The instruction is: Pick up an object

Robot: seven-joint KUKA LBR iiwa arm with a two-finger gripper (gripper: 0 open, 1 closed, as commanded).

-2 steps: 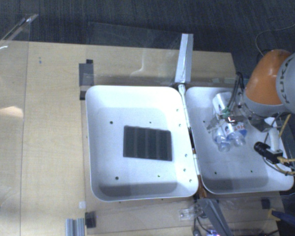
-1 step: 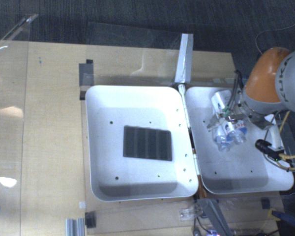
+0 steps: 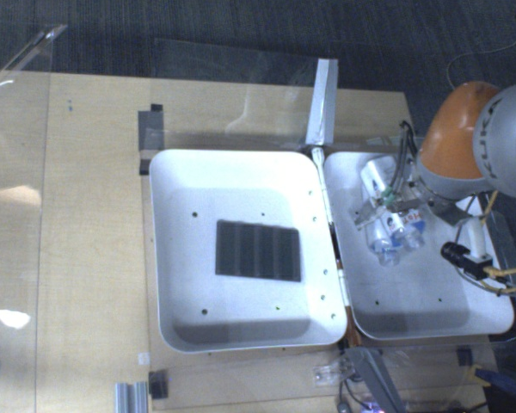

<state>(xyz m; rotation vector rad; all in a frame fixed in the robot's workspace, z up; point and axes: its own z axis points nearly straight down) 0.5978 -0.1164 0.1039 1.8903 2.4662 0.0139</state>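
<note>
A crumpled clear plastic bottle with a blue and red label lies in the right bin, in its upper middle. My gripper hangs right over the bottle's upper end, touching or nearly touching it. The grey arm with its orange band comes in from the right above the bin's far right corner. A small white and bluish item sits just behind the gripper, near the bin's back wall. Whether anything is between the fingers is hidden by the gripper body.
The left bin holds a flat dark ribbed rectangle at its centre. A metal post stands behind the seam between the bins. Pale wooden bench surface stretches to the left.
</note>
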